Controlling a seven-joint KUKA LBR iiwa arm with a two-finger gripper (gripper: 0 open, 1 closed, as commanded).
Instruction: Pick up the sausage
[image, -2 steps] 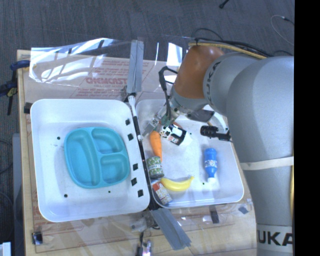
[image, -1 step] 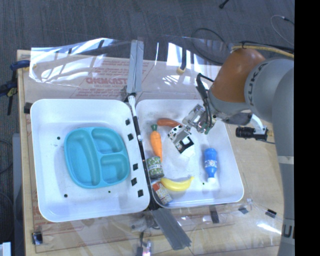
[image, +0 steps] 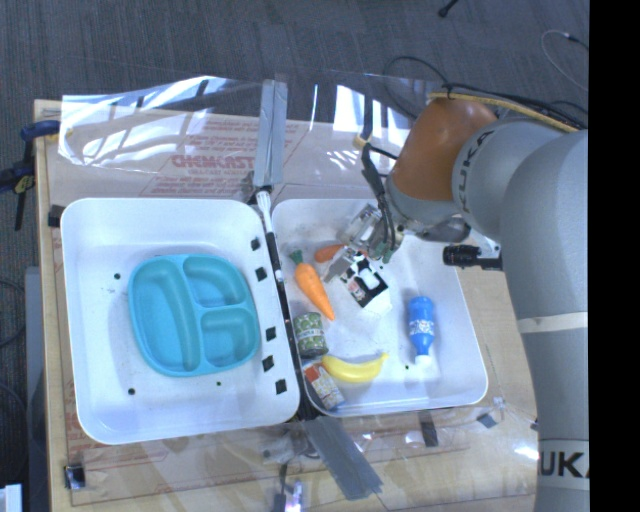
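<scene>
The sausage (image: 328, 253) is a short orange-red piece lying in the right bin (image: 455, 375), near its far left corner and just right of the carrot's green top. My gripper (image: 356, 262) is low in that bin, right beside the sausage and touching or nearly touching its right end. The gripper's body hides part of the sausage. Nothing is visibly lifted off the bin floor.
An orange carrot (image: 314, 287) lies left of the gripper. In front of it are a small green can (image: 310, 334), a banana (image: 353, 367) and a small red packet (image: 325, 385); a blue bottle (image: 422, 326) lies to the right. The left bin (image: 90, 400) holds a blue divided plate (image: 195, 313).
</scene>
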